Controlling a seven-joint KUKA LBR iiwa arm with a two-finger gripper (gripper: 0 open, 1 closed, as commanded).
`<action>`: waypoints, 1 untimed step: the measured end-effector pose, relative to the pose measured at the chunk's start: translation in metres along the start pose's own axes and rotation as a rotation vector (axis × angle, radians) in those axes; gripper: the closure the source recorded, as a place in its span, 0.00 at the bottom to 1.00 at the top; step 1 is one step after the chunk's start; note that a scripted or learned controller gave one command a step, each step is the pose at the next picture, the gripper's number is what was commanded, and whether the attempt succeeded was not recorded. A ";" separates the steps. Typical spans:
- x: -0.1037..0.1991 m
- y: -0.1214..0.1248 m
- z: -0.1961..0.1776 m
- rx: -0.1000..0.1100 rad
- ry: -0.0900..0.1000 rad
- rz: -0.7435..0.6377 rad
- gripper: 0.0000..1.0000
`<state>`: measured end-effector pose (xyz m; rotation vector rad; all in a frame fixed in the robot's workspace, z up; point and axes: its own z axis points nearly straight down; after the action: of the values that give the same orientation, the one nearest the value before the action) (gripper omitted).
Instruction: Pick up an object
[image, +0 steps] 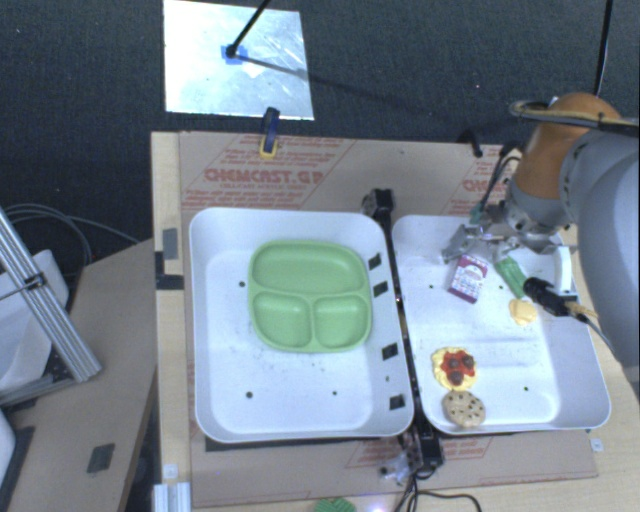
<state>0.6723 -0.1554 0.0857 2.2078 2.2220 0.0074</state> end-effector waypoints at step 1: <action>-0.001 -0.027 0.001 0.009 0.002 0.005 0.00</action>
<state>0.6452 -0.1564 0.0848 2.2196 2.2221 -0.0005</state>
